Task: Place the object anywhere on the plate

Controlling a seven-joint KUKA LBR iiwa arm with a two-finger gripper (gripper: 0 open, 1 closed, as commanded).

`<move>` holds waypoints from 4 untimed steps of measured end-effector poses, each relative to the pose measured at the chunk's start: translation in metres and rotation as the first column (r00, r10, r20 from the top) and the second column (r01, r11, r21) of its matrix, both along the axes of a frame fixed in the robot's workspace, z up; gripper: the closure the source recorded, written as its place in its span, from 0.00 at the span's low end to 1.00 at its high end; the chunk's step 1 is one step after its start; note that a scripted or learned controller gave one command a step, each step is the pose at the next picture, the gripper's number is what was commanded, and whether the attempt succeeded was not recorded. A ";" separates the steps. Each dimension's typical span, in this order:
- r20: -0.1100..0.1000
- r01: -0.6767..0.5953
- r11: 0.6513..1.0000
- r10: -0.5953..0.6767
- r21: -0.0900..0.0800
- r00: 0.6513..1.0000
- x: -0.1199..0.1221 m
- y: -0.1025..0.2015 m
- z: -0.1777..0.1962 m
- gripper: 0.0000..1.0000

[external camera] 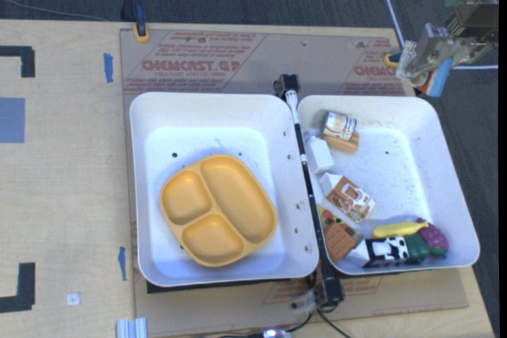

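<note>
From the camera view, the arm's end sits at the upper right, beyond the far corner of the right shallow white bin (444,194), with the two-finger gripper (420,67) hanging over the bench edge rather than over either bin; its metal-and-clear body is tilted and blurred against the dark floor, and whether it is wide or narrow cannot be told from here, nor is anything visible in it. The yellow three-compartment plastic plate (218,210) lies flat in the left shallow white bin (150,170), set slightly aslant toward that bin's near side, its two smaller wells to the left and near side and the long well along the right. The loose things are all in the right bin, well apart from the gripper: a small can-like toy with a tan base (340,130) near the far left corner, a white block (320,156) just below it against the divider, an orange-and-white printed carton (349,199) in the middle, a brown waffle-patterned piece (341,240) near the front left, then a yellow banana-shaped toy (400,229), a black-and-white cow-patterned toy (388,251) and a purple grape bunch toy (435,238) clustered close together along the near edge.
</note>
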State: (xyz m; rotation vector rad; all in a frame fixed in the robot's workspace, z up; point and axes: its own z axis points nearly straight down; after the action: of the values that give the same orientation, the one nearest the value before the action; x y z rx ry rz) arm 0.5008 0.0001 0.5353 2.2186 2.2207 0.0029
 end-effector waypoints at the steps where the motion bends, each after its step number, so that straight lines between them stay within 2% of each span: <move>1: -0.003 0.000 1.000 0.000 0.000 1.000 -0.010 0.014 0.000 1.00; 4: -0.004 0.000 1.000 0.000 0.000 1.000 -0.021 0.037 0.000 1.00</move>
State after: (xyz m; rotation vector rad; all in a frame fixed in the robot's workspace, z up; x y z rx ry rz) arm 0.4795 0.0370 0.5353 2.2213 2.2230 -0.0016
